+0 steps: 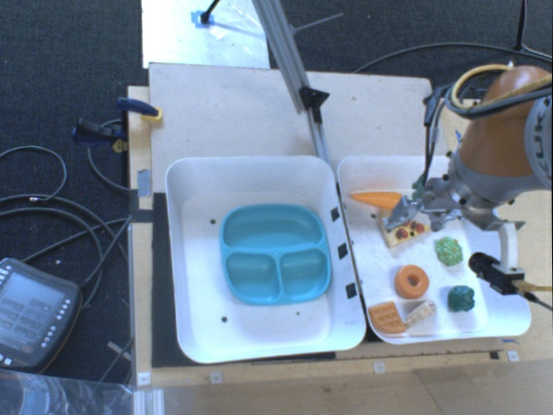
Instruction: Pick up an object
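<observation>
Over the right bin [518, 322] you have the gripper [403, 217] low above a flat tan slice with red spots [408, 233], which lies just under and beside its tip; whether they touch, you cannot tell. You cannot tell either how the tool stands, parted or closed, since its tip is too small and dark to read. At about 11 o'clock from the gripper, an orange carrot [377, 200] lies close by, pointing toward the bin's left wall. At 4 o'clock sits a pale green knobbly ball [448, 251]. At 6 o'clock you see an orange ring [411, 281], and farther down a waffle piece [387, 317] with a pale wedge [420, 311] just beside it. A dark green piece [460, 298] rests at 5 o'clock. Well apart, at 9 o'clock, the left bin [194, 258] holds a blue divided plate [276, 253].
</observation>
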Controlling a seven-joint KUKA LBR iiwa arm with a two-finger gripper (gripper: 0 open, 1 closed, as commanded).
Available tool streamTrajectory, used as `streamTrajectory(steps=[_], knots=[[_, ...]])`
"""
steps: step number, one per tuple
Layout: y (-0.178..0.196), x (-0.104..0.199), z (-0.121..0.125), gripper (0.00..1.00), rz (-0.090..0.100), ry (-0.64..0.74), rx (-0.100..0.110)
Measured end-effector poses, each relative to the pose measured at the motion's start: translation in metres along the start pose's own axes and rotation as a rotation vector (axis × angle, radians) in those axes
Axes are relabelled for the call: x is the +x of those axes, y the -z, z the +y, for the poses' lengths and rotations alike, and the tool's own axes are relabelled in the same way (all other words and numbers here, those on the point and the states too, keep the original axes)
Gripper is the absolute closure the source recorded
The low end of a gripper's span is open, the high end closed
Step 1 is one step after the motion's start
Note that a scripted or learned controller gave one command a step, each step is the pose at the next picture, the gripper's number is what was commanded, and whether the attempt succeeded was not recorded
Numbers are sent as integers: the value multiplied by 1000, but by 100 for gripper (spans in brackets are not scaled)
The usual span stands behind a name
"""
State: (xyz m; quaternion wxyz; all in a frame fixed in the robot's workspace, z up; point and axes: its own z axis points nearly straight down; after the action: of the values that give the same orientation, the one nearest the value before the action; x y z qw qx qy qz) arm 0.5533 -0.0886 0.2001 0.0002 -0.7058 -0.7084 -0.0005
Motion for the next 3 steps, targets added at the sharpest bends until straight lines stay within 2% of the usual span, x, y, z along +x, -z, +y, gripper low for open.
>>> streamTrajectory(steps=[1,3], knots=[[0,0,0,0,0,-2,-1],[-108,-1,-16,0,0,-5,6]])
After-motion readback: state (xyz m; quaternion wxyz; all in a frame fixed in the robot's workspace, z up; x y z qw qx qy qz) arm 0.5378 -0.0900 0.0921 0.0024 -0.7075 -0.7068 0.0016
